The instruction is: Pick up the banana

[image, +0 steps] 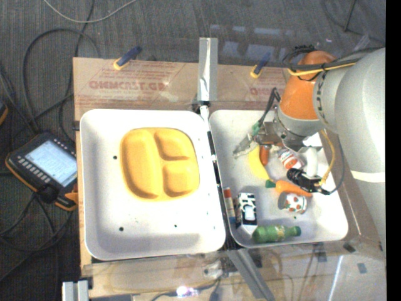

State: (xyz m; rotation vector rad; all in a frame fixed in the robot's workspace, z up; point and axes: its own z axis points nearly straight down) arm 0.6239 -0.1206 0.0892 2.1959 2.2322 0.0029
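1. Two shallow white bins sat side by side on the surface as I watched from my remote station: the left bin [94, 231] carried a yellow divided tray [160, 162], while the right bin [338, 227] held the clutter.
2. Reaching in from the right, my arm had brought its gripper [250, 142] low over the upper part of the right bin, evidently because that was where the target lay.
3. At that spot the banana [255, 162] showed as a yellow patch on the bin floor, just below the gripper and partly hidden by it.
4. I could not tell from this slanted view whether the fingers stood wide or narrow, nor whether they touched the fruit; nothing showed it lifted.
5. Close neighbours crowded the approach: an orange carrot-like piece [289, 186] to the right, a small round red-and-white object [292, 202] below it, a green bottle [276, 232] along the near wall and a black-and-white carton [248, 208] by the divider.
6. My judgement was that the pick remained unfinished, with a mistaken grab on a neighbour the chief risk.
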